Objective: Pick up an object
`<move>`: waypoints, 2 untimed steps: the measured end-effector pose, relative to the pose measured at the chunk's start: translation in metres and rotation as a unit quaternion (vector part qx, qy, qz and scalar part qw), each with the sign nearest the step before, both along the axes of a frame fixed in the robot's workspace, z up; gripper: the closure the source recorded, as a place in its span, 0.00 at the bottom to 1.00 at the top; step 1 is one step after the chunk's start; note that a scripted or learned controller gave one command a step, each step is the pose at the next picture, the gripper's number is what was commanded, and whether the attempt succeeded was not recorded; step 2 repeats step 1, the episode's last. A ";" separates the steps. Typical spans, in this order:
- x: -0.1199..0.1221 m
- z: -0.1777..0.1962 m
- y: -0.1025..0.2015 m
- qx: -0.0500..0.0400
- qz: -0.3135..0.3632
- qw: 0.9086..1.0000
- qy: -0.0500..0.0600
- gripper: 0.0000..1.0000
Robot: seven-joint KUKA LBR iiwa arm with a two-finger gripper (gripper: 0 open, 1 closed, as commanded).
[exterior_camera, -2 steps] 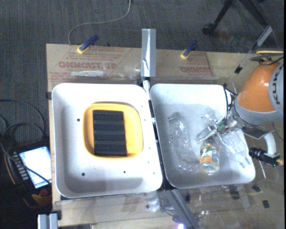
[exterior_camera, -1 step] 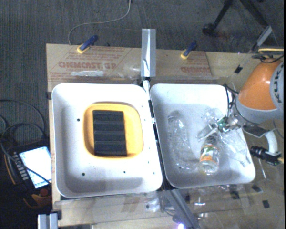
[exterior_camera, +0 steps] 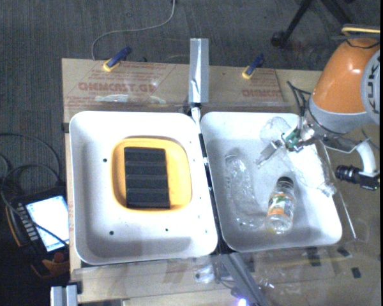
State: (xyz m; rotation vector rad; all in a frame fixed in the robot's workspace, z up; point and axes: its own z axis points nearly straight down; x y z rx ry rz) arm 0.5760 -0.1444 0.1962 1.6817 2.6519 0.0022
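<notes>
A small clear bottle [exterior_camera: 281,206] with a dark cap lies in the right bin [exterior_camera: 329,231], near its front right. A crumpled clear plastic piece [exterior_camera: 236,172] lies left of it, and another clear piece [exterior_camera: 274,130] sits at the bin's back. In the left bin [exterior_camera: 89,171] rests a yellow dish holding a black ribbed block [exterior_camera: 146,178]. My gripper [exterior_camera: 272,149] reaches in from the right over the back half of the right bin, above and behind the bottle and just in front of the clear piece. Nothing visible hangs from it.
The arm's orange band [exterior_camera: 343,85] looms over the right bin's back right corner. A grey upright post [exterior_camera: 198,75] stands behind the divide between the bins. Two blue clamps [exterior_camera: 117,58] [exterior_camera: 254,64] hold the board's far edge. A lit tablet [exterior_camera: 43,218] lies on the floor at left.
</notes>
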 end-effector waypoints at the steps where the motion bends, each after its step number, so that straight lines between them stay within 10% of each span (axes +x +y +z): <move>1: 0.008 0.027 0.069 0.000 -0.048 0.999 0.000 1.00; 2: 0.008 0.027 0.069 0.000 -0.048 0.999 0.000 1.00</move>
